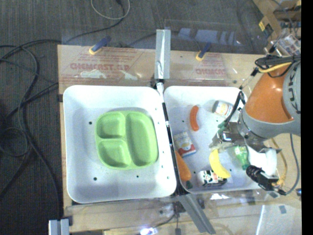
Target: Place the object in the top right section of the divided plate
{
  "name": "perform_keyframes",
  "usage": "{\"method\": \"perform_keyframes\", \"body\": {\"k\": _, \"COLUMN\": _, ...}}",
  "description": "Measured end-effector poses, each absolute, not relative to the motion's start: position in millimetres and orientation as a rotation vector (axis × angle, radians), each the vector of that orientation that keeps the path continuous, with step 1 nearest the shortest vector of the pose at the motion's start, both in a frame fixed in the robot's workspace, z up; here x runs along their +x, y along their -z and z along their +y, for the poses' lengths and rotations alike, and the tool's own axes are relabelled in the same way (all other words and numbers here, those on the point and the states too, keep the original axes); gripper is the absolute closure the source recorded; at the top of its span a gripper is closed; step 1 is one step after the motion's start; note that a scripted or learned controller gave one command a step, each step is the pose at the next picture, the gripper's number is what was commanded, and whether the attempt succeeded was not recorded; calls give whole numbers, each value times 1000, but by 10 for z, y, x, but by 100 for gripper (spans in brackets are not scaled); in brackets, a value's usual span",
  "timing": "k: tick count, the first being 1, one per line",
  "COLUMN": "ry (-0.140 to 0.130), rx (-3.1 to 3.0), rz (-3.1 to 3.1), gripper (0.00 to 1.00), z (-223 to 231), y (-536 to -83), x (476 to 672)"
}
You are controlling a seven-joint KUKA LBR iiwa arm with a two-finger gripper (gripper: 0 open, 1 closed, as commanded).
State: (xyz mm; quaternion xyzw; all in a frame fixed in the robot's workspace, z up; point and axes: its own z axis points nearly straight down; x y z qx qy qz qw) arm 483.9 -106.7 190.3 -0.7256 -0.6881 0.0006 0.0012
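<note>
Banana (219, 164) under gripper (226, 140) in right bin (205, 94), grip unclear; green divided plate (128, 139) bare, placing undone.

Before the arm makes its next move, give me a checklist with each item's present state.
1. Green divided plastic plate sits flat in the left white bin: ok.
2. Plate's top right section holds nothing: ok.
3. Pincer is over the right white bin, near the yellow banana: ok.
4. An object is held between its fingers: cannot tell.
5. Orange sausage-shaped toy, small red-and-white carton and orange carrot lie apart from the banana: ok.
6. Object is in the plate: not ok, all items are in the right bin.
</note>
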Motion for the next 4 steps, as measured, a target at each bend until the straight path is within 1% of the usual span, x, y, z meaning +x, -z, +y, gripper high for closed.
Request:
{"method": "perform_keyframes", "body": {"k": 1, "ry": -4, "rx": -1986, "rz": -2435, "gripper": 100, "z": -474, "y": -2452, "x": 5292}}
{"method": "perform_keyframes", "body": {"k": 2, "ry": -5, "rx": -1784, "rz": -2586, "gripper": 100, "z": -100, "y": -2275, "x": 5592}}
{"method": "perform_keyframes", "body": {"k": 3, "ry": -6, "rx": -1684, "rz": -2653, "gripper": 100, "z": 380, "y": -2181, "x": 5797}}
{"method": "perform_keyframes", "body": {"k": 4, "ry": -3, "rx": -1681, "rz": -2652, "gripper": 100, "z": 915, "y": -2207, "x": 5880}}
